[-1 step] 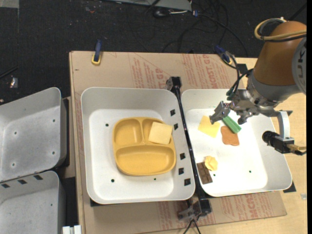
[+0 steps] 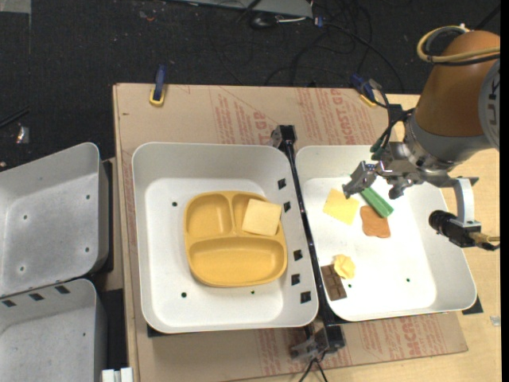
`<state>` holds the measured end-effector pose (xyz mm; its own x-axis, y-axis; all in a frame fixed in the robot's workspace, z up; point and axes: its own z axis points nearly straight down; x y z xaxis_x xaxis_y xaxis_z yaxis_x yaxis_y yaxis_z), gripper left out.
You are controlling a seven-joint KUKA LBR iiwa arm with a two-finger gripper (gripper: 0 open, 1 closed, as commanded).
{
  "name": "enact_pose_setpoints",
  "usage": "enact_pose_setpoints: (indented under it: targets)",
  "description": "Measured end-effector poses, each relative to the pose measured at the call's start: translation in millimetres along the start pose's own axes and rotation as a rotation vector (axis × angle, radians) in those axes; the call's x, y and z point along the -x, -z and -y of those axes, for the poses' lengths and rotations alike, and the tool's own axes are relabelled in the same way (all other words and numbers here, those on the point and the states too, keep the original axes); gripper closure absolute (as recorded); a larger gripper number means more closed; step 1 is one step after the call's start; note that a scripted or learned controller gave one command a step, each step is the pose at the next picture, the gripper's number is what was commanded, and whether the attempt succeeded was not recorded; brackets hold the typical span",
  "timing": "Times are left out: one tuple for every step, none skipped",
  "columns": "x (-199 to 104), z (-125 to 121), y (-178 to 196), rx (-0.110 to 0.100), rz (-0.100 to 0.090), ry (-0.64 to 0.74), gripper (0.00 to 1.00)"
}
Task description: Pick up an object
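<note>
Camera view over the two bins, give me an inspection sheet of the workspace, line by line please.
Surface: brown board carrying left bin and right bin, side by side.
Job's things, left bin: yellow divided plate with a pale yellow block resting on its upper right compartment.
Job's things, right bin: yellow wedge, green piece overlapping an orange piece, small yellow lump, dark brown bar by the left wall.
Clutter: two spare white trays off the board at left.
Gripper: gripper hovers above the green piece; finger state unclear.
Cables: black cables on the dark floor behind the board.
Surroundings: blue clamps on the board's far edge.
</note>
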<state>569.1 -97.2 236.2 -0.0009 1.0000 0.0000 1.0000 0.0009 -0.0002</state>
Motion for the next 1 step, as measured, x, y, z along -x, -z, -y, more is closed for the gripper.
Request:
enact_pose_setpoints:
  targets:
    - [4.1,-2.9,-42.0,0.0,0.0,-0.002,0.0]
